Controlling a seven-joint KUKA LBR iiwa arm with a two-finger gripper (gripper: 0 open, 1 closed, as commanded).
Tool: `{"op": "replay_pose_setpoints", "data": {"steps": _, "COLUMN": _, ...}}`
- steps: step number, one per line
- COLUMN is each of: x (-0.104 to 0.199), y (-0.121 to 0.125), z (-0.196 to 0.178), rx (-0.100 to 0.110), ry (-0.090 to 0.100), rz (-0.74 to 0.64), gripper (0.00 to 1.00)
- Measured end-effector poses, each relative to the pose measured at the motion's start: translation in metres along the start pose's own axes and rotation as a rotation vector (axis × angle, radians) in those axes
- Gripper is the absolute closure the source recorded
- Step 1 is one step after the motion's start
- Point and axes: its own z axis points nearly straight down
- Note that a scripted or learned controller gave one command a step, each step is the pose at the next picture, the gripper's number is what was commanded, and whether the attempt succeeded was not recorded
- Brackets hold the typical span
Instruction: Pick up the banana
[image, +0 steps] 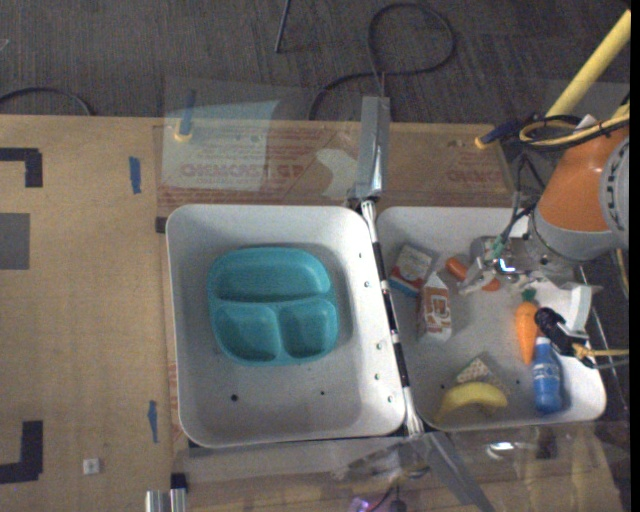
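Note:
The yellow banana (473, 398) lies curved along the front wall of the right bin (590, 405). My gripper (497, 271) hangs over the back half of that bin, well behind the banana and a little to its right. It sits close above a small orange item (458, 268). The arm's orange band (578, 190) shows at the right edge.
In the right bin lie a carrot (526, 332), a blue bottle (546, 375), a small carton (436, 308), a white packet (411, 267) and a wedge-shaped piece (476, 371) just behind the banana. The left bin (190, 400) holds a teal divided plate (272, 303).

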Motion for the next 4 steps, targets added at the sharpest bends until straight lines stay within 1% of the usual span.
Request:
{"op": "replay_pose_setpoints", "data": {"steps": 1, "x": -0.002, "y": -0.001, "z": -0.006, "rx": 0.003, "ry": 0.001, "rz": 0.004, "gripper": 1.0}}
{"op": "replay_pose_setpoints", "data": {"steps": 2, "x": 0.011, "y": 0.045, "z": -0.061, "rx": -0.001, "ry": -0.001, "rz": -0.288, "gripper": 1.0}}
{"op": "replay_pose_setpoints", "data": {"steps": 3, "x": 0.048, "y": 0.064, "z": -0.097, "rx": -0.002, "ry": -0.002, "rz": -0.299, "gripper": 1.0}}
{"op": "replay_pose_setpoints", "data": {"steps": 4, "x": 0.048, "y": 0.064, "z": -0.097, "rx": -0.001, "ry": -0.002, "rz": -0.3, "gripper": 0.0}}
